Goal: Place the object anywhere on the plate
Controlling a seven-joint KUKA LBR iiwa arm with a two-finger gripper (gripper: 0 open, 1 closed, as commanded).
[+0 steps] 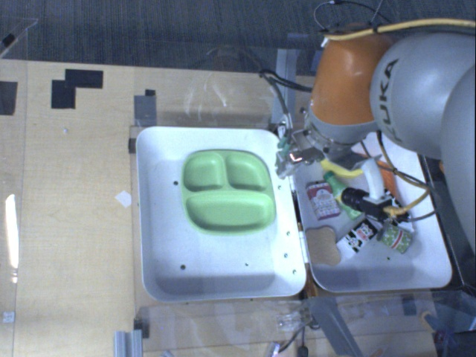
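Tool [291, 155] sits over the seam between the two bins, at the far edge. Cannot tell from this angle how it is set or whether it carries anything.

Plate [227, 190]: green, three compartments, lies just to the left of the tool and slightly nearer the camera, in the left bin [160, 274].

Loose items, among them a red-labelled packet [323, 201], a brown disc [323, 245] and a small can [395, 237], lie to the tool's right and nearer the camera, in the right bin [387, 277].

Judgement: whichever item is chosen, the carry runs leftward across the seam.
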